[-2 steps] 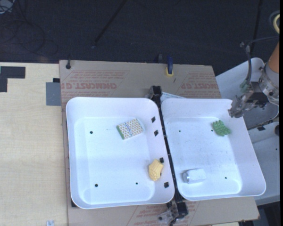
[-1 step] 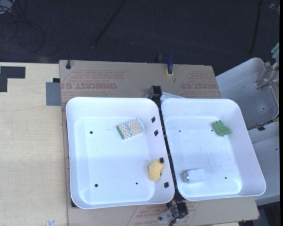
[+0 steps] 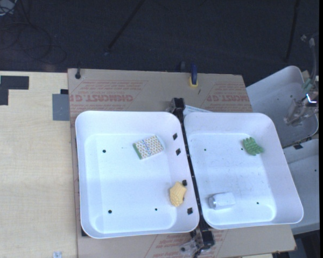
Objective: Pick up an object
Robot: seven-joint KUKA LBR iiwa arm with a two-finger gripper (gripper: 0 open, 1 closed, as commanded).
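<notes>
The claw (image 3: 308, 98) seems to be the small blurred metal part at the far right, outside the right bin (image 3: 231, 115) and beyond its far right corner. I cannot tell if it is spread or pressed together, and nothing is visible in it.

The thing nearest to it is a green piece (image 3: 252, 145), which lies in the right bin close to the far right corner. A white cylinder (image 3: 221, 200) lies on its side near the near left corner of the same bin. In the left bin (image 3: 124, 113), a yellow piece (image 3: 177, 193) rests just beside the right edge, toward the near corner. A patterned block (image 3: 148, 147) lies flat, a little toward the far edge from the middle. Both bins stand on a cardboard sheet (image 3: 129, 93) on the bench (image 3: 27, 160).

No object is picked up yet, and I think each one has its own risk. The green piece is small and low, so the claw may close above it or push it against the wall. The cylinder can roll away if it is touched from one side only. The yellow piece is so close to the edge that the claw may hit the rim first. The block looks like the safest choice, but it is flat, so a shallow descent could miss it.
</notes>
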